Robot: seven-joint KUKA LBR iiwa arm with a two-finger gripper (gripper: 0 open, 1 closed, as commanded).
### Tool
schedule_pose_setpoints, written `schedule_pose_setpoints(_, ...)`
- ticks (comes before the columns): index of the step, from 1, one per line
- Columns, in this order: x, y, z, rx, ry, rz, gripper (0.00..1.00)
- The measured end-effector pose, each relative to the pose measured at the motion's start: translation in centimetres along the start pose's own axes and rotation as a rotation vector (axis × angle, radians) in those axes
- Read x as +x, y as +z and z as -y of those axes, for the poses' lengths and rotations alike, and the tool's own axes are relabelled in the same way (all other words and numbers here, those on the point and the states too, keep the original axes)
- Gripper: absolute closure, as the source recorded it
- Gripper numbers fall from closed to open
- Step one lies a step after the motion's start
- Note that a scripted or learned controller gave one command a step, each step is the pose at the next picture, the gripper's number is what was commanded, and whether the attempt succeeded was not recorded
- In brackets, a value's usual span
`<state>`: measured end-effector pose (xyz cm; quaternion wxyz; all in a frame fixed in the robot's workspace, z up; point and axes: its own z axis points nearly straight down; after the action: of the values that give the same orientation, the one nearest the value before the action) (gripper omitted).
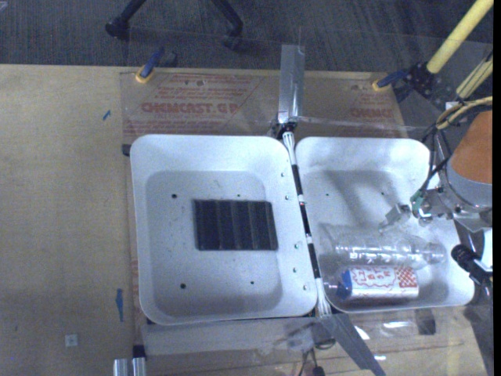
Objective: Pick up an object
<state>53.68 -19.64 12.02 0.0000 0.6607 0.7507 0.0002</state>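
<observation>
The right bin [368, 159] holds a clear plastic bottle [387, 253] lying on its side. Just in front of it lies a bottle with a red-and-white label and a blue cap [376, 283]. In the left bin [156, 178] a dark ribbed rectangular pad [235, 225] lies flat at the middle. My gripper [405, 211] reaches in from the right and hangs over the right bin's right half, just above and behind the clear bottle. The arm's orange band [479, 151] is at the view's right edge.
A metal divider post [290, 84] stands behind the seam between the bins. Clamps [149, 67] and a yellow-handled tool [462, 26] lie at the back of the bench. Bare wooden bench [63, 210] stretches to the left.
</observation>
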Motion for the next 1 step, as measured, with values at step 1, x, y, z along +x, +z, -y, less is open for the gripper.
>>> schedule_pose_setpoints(1, -1.56, 3.12, 4.08, -0.015, -0.128, -0.002, 0.00)
